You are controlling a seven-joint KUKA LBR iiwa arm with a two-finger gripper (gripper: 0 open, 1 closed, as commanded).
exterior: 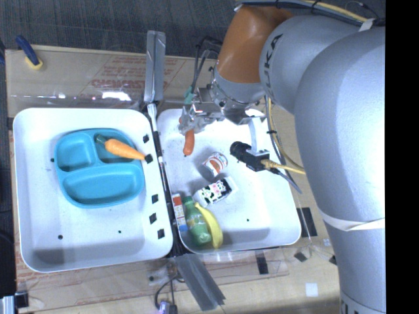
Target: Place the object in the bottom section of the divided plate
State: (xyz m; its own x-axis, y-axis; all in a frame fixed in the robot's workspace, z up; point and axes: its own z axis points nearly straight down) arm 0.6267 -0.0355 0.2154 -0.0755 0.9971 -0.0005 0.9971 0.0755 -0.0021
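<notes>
Camera view, left to right. Left bin (39, 241): blue divided plate (98, 187), carrot (124, 150) lying in its upper right section, bottom section bare. Right bin (275, 231): sausage (188, 142) hangs under the gripper (190, 124), fingers seemingly clamped on its top end, though the view is small there. Long axis near vertical, free end pointing down toward the bin floor. Risks: thin end-grip may let it swing or slip over the wall between bins; a dangling release could roll it into the carrot's section.
</notes>
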